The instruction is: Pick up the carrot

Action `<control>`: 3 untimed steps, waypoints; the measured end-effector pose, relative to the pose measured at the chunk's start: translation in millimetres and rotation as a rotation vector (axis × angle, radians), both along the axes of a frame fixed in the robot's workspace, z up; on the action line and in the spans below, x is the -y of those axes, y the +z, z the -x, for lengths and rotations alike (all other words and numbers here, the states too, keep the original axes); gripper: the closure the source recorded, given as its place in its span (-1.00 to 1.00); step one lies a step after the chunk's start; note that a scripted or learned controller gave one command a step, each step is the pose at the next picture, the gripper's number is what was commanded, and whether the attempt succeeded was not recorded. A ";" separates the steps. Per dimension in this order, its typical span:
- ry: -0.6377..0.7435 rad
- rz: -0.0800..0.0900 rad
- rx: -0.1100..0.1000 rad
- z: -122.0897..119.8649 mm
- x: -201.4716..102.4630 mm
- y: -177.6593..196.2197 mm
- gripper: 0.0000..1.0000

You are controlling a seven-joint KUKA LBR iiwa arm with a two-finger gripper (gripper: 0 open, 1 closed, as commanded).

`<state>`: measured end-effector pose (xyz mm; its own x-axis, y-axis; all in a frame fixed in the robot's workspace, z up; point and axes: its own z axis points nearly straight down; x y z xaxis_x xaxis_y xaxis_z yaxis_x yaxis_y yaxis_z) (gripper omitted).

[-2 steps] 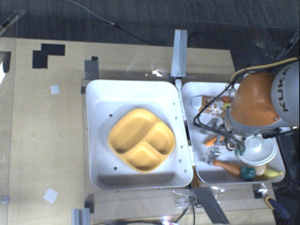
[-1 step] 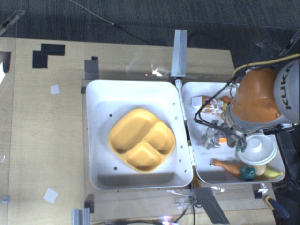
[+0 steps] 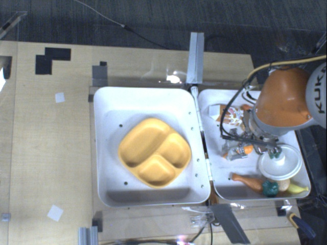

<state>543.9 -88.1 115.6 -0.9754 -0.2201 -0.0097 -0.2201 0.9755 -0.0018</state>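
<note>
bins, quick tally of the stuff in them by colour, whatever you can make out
yellow: 2, the divided plate in the left bin and a banana-like piece
orange: 1, the carrot
green: 1, a small round piece
white: 1, a round lidded cup
printed wrapper: 1
total: 6; the arm hides more

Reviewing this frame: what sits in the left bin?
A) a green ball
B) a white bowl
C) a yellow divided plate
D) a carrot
C: the yellow divided plate lies alone in the left bin, while the small items, including the white bowl and green ball, sit in the right bin under the arm.
</note>
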 end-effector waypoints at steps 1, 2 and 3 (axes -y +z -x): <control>0.190 0.003 0.003 -42.6 36.1 55.2 1.00; 0.191 0.002 0.001 -42.2 35.3 54.3 -1.00; 0.024 0.002 0.005 -4.0 35.0 -26.1 -1.00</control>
